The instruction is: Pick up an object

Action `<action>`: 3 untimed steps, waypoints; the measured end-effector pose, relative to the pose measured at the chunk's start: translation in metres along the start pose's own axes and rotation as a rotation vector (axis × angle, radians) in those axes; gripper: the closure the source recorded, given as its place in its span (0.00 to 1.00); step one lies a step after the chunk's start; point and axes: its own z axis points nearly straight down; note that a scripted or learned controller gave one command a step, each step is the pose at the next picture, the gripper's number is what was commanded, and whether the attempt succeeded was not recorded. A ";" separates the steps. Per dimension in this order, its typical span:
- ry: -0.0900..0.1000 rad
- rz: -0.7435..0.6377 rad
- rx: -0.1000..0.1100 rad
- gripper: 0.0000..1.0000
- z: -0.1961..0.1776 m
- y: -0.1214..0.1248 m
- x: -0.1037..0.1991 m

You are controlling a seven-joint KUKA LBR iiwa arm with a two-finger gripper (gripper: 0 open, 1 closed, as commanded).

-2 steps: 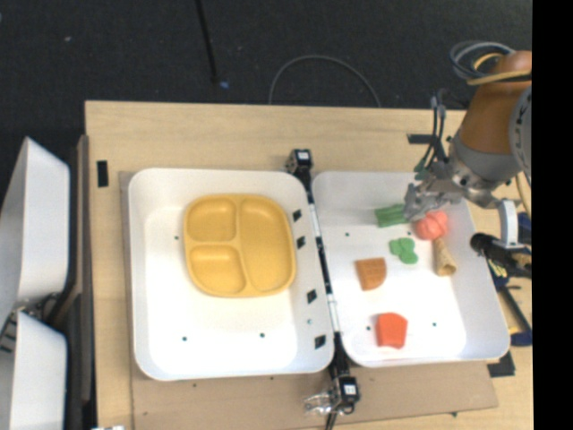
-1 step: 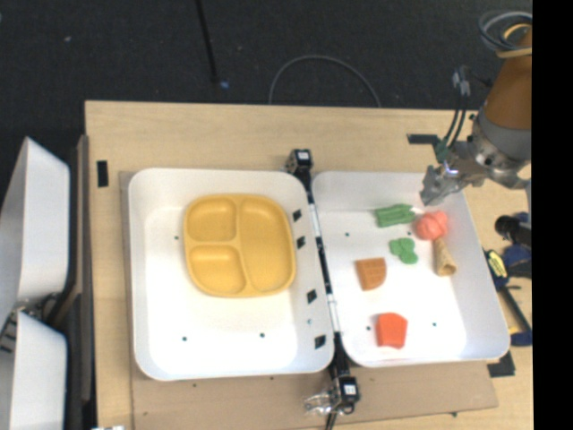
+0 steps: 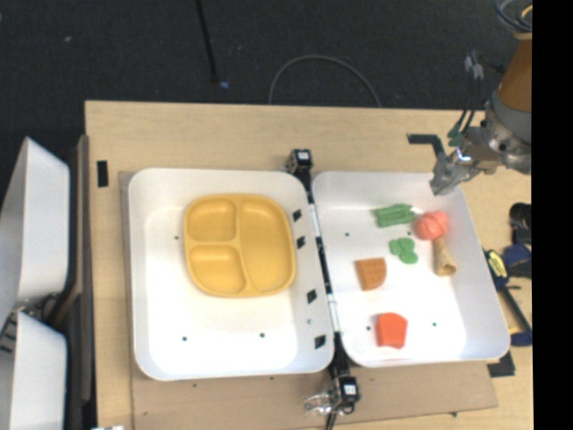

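- Two shallow white bins sit side by side on a wooden bench, seen from above at a slant.
- The left bin [image 3: 152,348] holds a yellow plate [image 3: 240,245] with three sections, lying flat near the bin's middle. Nothing rests on it.
- The right bin [image 3: 474,325] holds all the small things, probably gathered there so the arm has one place to pick from.
- In that bin: a green strip [image 3: 394,214] near the top, a pink lump [image 3: 431,226] just to its right, a small green piece [image 3: 404,251] below them, a tan stick [image 3: 444,259] near the right wall, an orange-brown block [image 3: 371,272] near the middle, and a red-orange block [image 3: 390,330] toward the near edge.
- The things lie apart from each other, except the pink lump and the tan stick, which are close or touching.
- The arm [image 3: 510,106] reaches in from the right, with its gripper [image 3: 445,184] at the far right corner of the right bin, near the pink lump.
- Whether the claw is spread or pressed together cannot be told at this size. Nothing is seen between its fingers.
- Judged from this, no thing is picked up yet; every thing lies on the bin floor.
- The pink lump and green strip are nearest the gripper, so either seems a likely target.
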 end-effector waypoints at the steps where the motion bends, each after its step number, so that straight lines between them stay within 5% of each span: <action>1: 0.002 -0.005 0.004 1.00 0.013 0.011 0.054; 3: 0.002 -0.005 0.002 1.00 0.014 0.021 0.153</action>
